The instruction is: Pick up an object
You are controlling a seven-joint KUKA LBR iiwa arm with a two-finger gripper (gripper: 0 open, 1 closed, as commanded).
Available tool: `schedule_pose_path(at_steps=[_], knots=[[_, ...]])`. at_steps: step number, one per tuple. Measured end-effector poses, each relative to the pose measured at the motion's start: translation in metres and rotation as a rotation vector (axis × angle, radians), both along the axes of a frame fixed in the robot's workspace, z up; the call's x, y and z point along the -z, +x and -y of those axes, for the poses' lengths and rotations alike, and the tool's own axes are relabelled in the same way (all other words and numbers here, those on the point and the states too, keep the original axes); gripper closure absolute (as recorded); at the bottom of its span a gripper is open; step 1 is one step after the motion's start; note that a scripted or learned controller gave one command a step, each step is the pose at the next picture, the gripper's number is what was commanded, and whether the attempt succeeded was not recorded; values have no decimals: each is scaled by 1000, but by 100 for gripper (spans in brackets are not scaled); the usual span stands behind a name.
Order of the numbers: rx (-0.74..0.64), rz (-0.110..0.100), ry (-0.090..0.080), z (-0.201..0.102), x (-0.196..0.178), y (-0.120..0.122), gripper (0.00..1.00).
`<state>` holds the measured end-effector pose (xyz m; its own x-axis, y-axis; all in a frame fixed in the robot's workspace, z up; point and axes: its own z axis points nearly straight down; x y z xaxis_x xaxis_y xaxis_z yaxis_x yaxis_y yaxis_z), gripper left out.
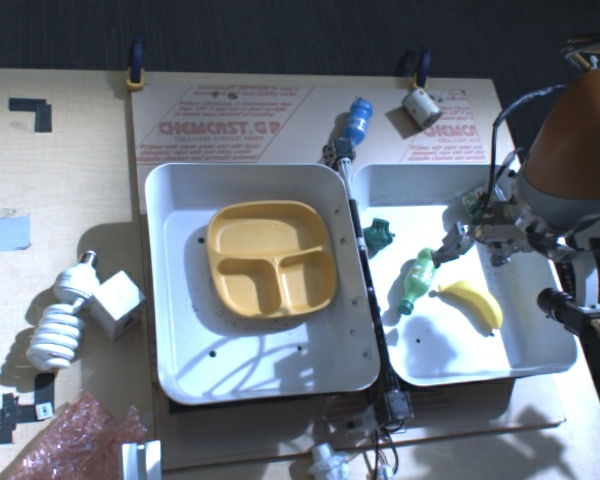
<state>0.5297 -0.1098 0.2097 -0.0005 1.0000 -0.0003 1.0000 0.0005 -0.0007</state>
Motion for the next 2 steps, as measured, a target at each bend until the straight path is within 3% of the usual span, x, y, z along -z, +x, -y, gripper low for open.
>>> schedule_pose_path(at_steps=[1, 2], knots=[[3, 0, 1, -16, 118, -52, 0], [2, 2, 1, 9, 117, -52, 0]])
